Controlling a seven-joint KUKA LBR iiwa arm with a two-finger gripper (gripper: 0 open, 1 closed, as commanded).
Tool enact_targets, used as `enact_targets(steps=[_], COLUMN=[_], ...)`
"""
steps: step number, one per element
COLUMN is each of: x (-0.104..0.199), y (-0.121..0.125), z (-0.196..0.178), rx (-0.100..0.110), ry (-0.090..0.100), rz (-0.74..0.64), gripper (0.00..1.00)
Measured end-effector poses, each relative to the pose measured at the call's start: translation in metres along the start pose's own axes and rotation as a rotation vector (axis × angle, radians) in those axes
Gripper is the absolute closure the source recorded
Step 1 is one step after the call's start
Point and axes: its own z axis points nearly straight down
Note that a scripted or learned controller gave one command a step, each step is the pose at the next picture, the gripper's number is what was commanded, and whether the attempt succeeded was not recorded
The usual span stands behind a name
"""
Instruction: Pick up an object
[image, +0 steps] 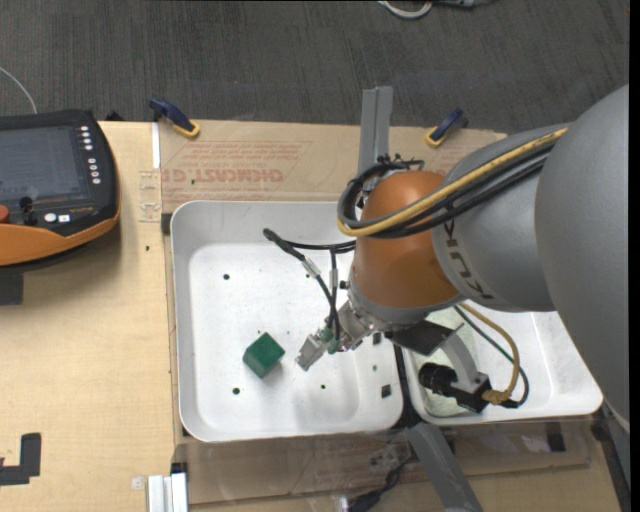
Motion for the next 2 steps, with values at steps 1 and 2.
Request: enact_targets(steps=[1,2], x=[0.021,0.018], y=[0.001,0.051], z=[-0.06,-0.146], rx=[-0.002,-0.004], ry=[-0.002,-0.003], rz=[-0.346,-0.648], gripper=[0.0,0.0])
